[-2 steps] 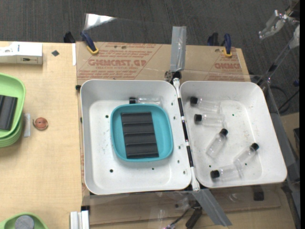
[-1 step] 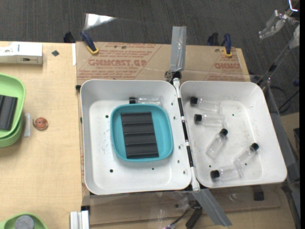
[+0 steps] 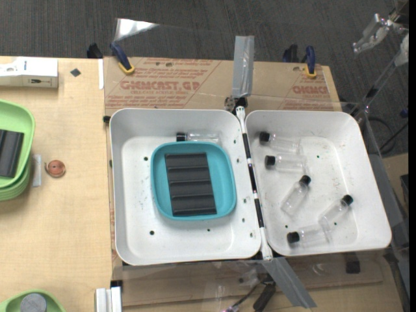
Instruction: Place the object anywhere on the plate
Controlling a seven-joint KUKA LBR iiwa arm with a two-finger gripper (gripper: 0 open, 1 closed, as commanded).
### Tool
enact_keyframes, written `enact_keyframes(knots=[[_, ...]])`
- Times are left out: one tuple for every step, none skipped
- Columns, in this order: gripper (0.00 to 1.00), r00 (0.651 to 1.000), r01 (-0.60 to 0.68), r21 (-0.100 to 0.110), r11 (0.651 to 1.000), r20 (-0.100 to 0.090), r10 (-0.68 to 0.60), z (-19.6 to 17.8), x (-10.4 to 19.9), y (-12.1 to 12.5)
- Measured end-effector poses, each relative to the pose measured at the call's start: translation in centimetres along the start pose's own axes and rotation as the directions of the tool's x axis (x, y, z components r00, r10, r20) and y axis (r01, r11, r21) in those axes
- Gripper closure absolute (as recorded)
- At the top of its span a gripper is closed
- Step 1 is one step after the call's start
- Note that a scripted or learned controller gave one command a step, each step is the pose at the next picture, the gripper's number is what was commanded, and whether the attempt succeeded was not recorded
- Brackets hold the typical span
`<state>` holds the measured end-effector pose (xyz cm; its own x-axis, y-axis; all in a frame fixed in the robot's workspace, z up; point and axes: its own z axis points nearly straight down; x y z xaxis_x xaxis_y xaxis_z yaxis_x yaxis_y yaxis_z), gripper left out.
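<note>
2 shallow white bins sit side by side on the bench, touching along their inner rims. The left bin point(image 3: 130, 239) holds a teal square plate point(image 3: 160, 174) with rounded corners, lying flat near the bin's middle. On the plate rests a black ribbed block point(image 3: 190, 184), its ridges running across, covering most of the plate's floor.

Just behind the plate, near the left bin's far wall, lies 1 clear vial with a black cap point(image 3: 195, 136) on its side, close to the plate's rim; whether it touches cannot be told.

The right bin point(image 3: 372, 174) holds 5 more clear vials with black caps, all lying down and scattered: 1 at the far left corner point(image 3: 273, 138), 1 just in front of it point(image 3: 281, 161), 1 near the middle point(image 3: 296, 195), 1 toward the right point(image 3: 336, 210), and 1 at the near edge point(image 3: 305, 236). None of these is on the plate.

Behind the bins a sheet of printed cardboard point(image 3: 169, 83) is pinned by 2 blue and yellow clamps, 1 left point(image 3: 122, 58), 1 right point(image 3: 310, 65), and a strip of grey tape point(image 3: 244, 64) runs down to the seam between the bins.

On the wooden bench point(image 3: 58, 239) to the left stand a green tray point(image 3: 19, 125), a white box point(image 3: 27, 73) and a small brown disc point(image 3: 56, 168).
</note>
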<state>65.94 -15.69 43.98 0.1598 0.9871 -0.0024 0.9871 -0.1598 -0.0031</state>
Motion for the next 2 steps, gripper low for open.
enact_keyframes(knots=[[0.00,1.000,0.000,0.000,1.000,0.000,0.000,0.00,0.00,0.00],[0.00,1.000,0.000,0.000,1.000,0.000,0.000,0.00,0.00,0.00]])
